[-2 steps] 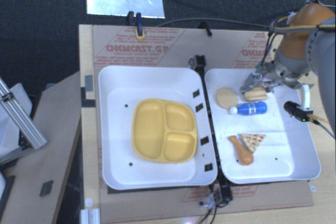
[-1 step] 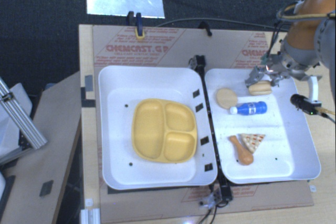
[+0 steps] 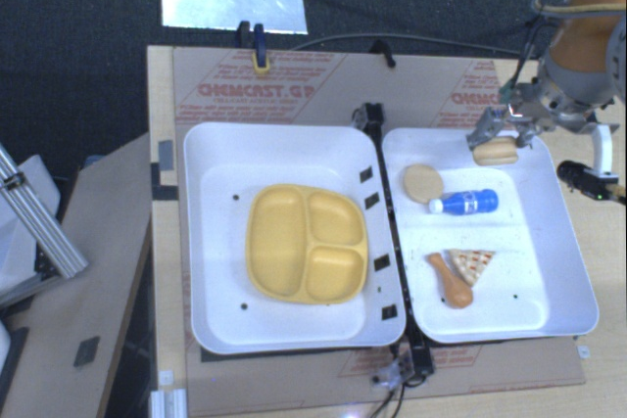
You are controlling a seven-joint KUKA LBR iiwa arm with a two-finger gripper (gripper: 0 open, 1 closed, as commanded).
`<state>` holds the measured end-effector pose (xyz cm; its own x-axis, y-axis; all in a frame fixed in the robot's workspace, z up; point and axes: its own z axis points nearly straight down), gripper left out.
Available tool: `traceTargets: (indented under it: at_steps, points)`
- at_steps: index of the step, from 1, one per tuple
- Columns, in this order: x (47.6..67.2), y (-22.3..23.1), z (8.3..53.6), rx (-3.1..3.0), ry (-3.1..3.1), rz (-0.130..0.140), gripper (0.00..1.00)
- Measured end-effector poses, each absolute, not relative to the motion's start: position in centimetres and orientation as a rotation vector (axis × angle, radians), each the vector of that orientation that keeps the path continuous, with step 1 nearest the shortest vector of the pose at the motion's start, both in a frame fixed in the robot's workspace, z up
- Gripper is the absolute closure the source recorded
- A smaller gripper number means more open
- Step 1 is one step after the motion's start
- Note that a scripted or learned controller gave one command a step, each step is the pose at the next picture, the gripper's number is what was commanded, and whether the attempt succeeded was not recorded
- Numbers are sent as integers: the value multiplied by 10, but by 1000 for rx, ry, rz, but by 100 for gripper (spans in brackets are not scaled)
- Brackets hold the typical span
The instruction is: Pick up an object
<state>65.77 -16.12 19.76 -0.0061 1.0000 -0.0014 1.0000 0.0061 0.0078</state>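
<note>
The right bin (image 3: 549, 308) holds a tan bun-shaped piece (image 3: 496, 153) at its far edge, a round tan disc (image 3: 423, 181), a blue bottle (image 3: 470, 202) lying on its side, a pizza slice (image 3: 474, 263) and an orange-brown drumstick (image 3: 451, 281). My gripper (image 3: 507, 134) hangs at the far right corner of that bin, just above the bun-shaped piece. Its fingers stand spread, one on each side over the piece, and nothing is lifted between them.
The left bin (image 3: 211, 210) holds a yellow divided plate (image 3: 307, 243). A black hinge strip (image 3: 384, 220) runs between the bins. A clamp (image 3: 259, 44) sits at the bench's far edge, and a metal rail (image 3: 39, 220) lies left of the bench.
</note>
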Motion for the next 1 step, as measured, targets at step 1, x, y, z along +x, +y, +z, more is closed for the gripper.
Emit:
traceTargets:
  at_steps: [1]
  points:
    - [659, -161, 253, 2210, 2223, 7, 100]
